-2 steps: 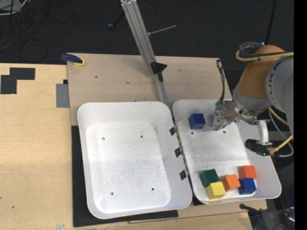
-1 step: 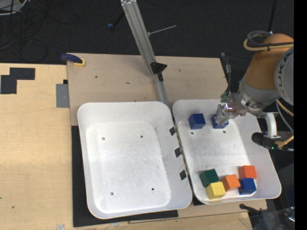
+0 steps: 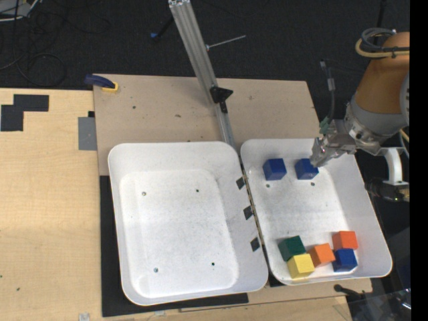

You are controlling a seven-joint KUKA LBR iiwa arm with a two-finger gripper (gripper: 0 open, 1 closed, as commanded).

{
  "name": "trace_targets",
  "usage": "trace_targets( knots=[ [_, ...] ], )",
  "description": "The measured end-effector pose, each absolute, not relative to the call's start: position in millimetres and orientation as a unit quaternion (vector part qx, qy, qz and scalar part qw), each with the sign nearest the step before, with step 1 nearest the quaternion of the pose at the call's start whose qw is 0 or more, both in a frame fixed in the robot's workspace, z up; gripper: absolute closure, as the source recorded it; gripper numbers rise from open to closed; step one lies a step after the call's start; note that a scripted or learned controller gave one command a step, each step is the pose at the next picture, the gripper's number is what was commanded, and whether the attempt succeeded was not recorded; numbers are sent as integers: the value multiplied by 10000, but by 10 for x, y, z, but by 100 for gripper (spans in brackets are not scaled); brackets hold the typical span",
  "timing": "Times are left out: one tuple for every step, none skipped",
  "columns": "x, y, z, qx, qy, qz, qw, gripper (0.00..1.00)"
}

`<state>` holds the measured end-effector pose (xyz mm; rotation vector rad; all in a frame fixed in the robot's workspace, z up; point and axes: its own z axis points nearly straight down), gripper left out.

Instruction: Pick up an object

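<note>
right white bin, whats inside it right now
The shallow right white bin holds seven small cubes: two blue near its far edge, and green, yellow, two orange and blue in the near corner. The gripper covers part of the far right blue cube.

The arm point(image 3: 381, 89) reaches in from the right, its orange band above a grey wrist, bent downward and to the left. The gripper point(image 3: 322, 154) hangs low at the end of the wrist, pointing down at a slant.
</note>
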<state>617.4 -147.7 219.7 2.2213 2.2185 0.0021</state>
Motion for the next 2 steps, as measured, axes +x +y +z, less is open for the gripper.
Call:
trace_targets(
  knots=[
    [6181,-1493,2721,7065,7077,10,18,100],
    [6112,-1010,2546,7058,7084,-8,-23,100]
  ],
)
